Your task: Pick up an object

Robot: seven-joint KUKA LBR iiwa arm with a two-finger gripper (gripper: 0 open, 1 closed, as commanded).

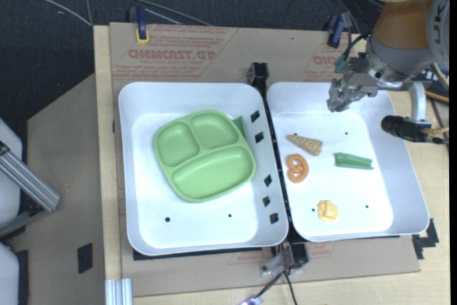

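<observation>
Your gripper (341, 102) hovers over the right bin (400, 214), above the ridged ice-cream cone (305, 144); I cannot tell its opening. Beside the cone lie a twisted pretzel (297, 168) and a flat green strip (353, 161).

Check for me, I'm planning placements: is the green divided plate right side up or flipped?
Right side up: the green divided plate shows its three hollow compartments facing up.

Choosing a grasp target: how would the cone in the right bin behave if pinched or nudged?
The cone lies on its side and tapers to a point, so a nudge would probably swing it in an arc. It looks small and light. Its slanted sides might squirt out of a pinch.
</observation>
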